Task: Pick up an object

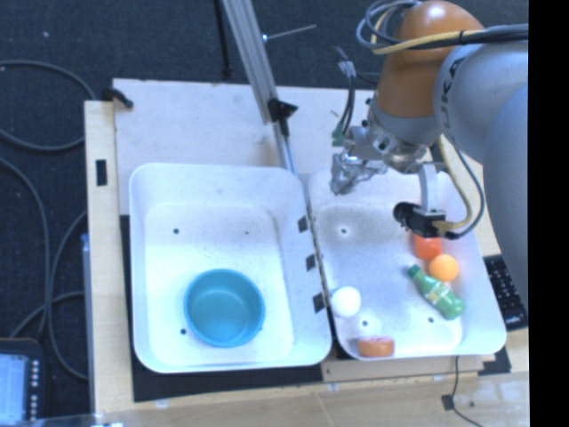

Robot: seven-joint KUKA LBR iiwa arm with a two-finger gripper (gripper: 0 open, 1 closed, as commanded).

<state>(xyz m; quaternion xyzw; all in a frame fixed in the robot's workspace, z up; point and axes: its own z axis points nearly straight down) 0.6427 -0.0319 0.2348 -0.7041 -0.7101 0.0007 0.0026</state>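
Gripper (pixel 345 178) at right bin's (pixel 373 238) far-left corner (objects well apart)

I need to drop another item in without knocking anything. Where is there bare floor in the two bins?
Left bin: bare behind and beside the blue bowl. Right bin: bare middle, between gripper and white ball. Crowded on its right by orange ball and green bottle.

1. a dark, speckled floor (pixel 133 25) is seen around the worktop (pixel 196 123), which is pale and wood-edged.
2. black cables (pixel 36 203) are looped over the floor at the left.
3. a slanted metal rail (pixel 253 52) is fixed at the worktop's far side.
4. even, bright light is cast from above.
5. a dark device (pixel 20 390) is placed at the lower left corner.
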